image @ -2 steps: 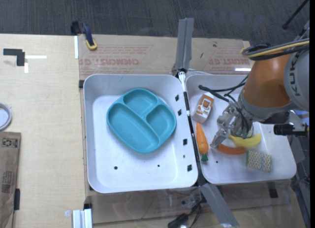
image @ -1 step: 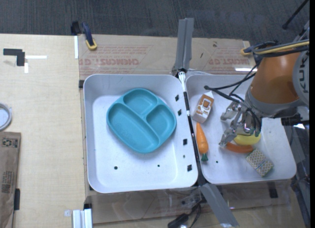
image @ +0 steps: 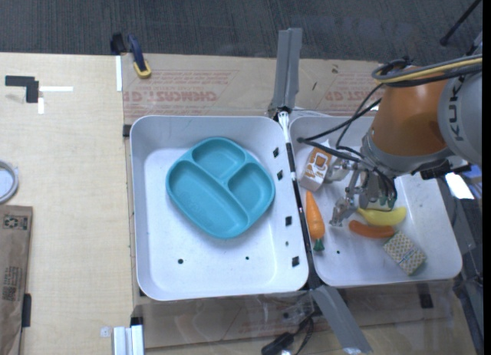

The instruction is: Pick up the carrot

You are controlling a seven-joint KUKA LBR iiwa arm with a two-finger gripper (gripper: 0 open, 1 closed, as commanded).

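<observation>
Carrot [image: 314,218]: lies in the right bin [image: 430,273], along its left wall, green end toward the near edge; nothing grips it.
Gripper [image: 347,209]: hangs over the right bin, just right of the carrot and apart from it; fingers spread a little, nothing between them.
Banana [image: 381,215]: right of the gripper, partly under it.
Red pepper [image: 371,228]: touching the banana's near side.
Sponge [image: 404,253]: near right corner.
Box [image: 314,171]: far left corner, beyond the carrot.
Plate [image: 221,186]: blue, sectioned, in the left bin [image: 153,269].
</observation>
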